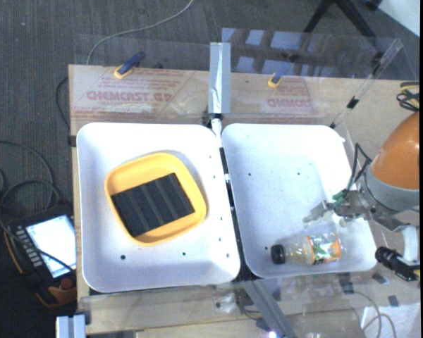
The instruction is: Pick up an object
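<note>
A small clear plastic bottle (309, 251) with a black cap and an orange label lies on its side near the front right corner of the right bin (282, 160). My gripper (333, 211) hangs at that bin's right side, just above and behind the bottle, a short way from it. Nothing is seen held in it. In the left bin (92, 153) sits a yellow dish (120, 178) with a black ridged pad (155, 203) inside.
The arm's orange band (402, 160) and grey wrist stand over the right bin's right rim. A clear plastic screen (296, 83) stands behind the bins. Cables and a tablet (42, 241) lie on the floor at the left.
</note>
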Available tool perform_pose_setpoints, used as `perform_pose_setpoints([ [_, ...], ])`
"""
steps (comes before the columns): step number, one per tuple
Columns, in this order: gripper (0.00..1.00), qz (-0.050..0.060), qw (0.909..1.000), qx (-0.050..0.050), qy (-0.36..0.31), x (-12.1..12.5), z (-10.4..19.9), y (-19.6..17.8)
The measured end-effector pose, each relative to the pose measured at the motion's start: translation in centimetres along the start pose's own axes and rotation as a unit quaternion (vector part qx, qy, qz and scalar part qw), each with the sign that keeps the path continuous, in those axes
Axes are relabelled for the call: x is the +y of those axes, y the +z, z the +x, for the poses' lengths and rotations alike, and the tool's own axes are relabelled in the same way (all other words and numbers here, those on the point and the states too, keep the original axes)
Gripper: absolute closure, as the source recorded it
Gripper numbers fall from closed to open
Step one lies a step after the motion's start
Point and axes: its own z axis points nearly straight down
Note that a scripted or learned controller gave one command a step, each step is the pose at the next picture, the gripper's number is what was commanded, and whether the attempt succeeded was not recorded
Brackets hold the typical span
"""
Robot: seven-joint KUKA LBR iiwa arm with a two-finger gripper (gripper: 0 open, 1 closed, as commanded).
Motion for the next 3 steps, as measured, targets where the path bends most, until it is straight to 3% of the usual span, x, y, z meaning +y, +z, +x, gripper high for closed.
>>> perform_pose_setpoints([
  [1, 0.0, -0.004, 0.9974, 0.005, -0.071, 0.48, -1.32, 3.97],
  [2, 1.0, -0.009, 0.9974, 0.0, -0.072, 0.79, -1.49, 2.99],
  [3, 0.0, -0.008, 0.9974, 0.001, -0.072, 0.78, -1.45, 3.0],
])
